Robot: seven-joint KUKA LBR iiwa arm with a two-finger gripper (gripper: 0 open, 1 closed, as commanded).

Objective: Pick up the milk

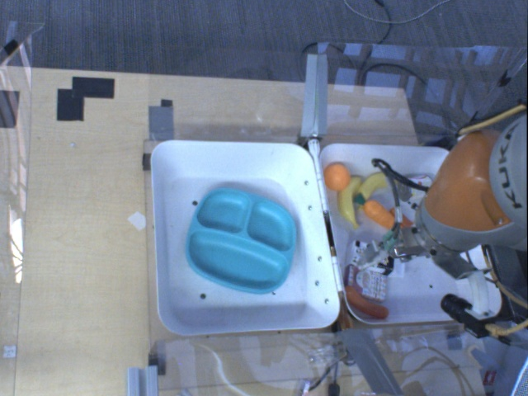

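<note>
the arm (pixel 474 192) reaches in over the right bin (pixel 429 299), its orange band big in view; the gripper (pixel 386 250) hangs low in the middle of that bin, and whether it is open or closed i cannot tell from here; the milk (pixel 369 279), a small carton with red print, lies on the bin floor just beside the gripper, on its near-left side, close enough that they may be touching, though i cannot be sure; nothing shows between the claw's tips; just nearer than the milk lies a red sausage (pixel 367 306) by the bin's front edge; beyond the gripper sit a carrot (pixel 379 214), a banana (pixel 360 196) and an orange (pixel 336 176) toward the bin's far-left corner; left of the right bin, the left bin (pixel 177 304) holds a blue divided plate (pixel 242 239).
</note>
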